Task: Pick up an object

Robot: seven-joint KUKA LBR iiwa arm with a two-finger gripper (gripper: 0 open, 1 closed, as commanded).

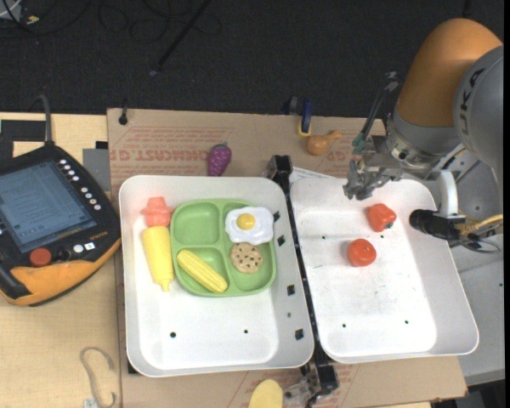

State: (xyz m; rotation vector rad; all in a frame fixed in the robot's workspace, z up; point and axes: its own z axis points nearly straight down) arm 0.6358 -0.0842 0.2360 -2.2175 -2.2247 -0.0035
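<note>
The right bin (391, 330) carries two red pieces: a tomato (362, 252) near its middle and a red pepper (380, 218) just up-right of it. Over the bin's far edge hangs the pincer (359, 187), just up-left of the pepper, nothing between its fingers; spread or pressed together, I cannot tell.

Bench (59, 347) with white bins (206, 347)

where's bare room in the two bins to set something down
Free: the right bin floor below the tomato, and the left bin strip below the green tray. Crowded: the left bin's upper half, with the tray and yellow bottle, and the right bin's top, near the end effector and red pepper.
</note>
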